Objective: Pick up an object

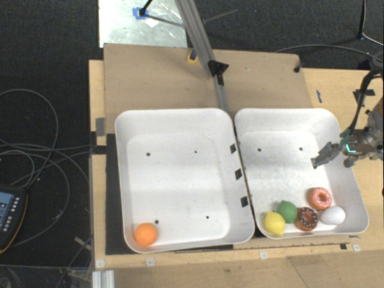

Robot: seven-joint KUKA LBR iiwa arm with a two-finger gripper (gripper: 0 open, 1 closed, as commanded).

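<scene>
The left bin (180, 125) holds an orange ball (145, 234) in its near left corner. Along the near edge of the right bin (282, 125) sit a yellow lemon (275, 223), a green fruit (287, 210), a chocolate donut (306, 219), a pink frosted donut (320, 198) and a white egg (333, 215). My gripper (327, 155) hangs over the right side of the right bin, above and beyond the pink donut and apart from every object. I see nothing in it.
A grey pole (201, 38) slants from the top of the view down to the gap between the bins. Black clips (238, 174) join the bins' shared edge. Cables and a handheld device (9, 215) lie on the floor at left.
</scene>
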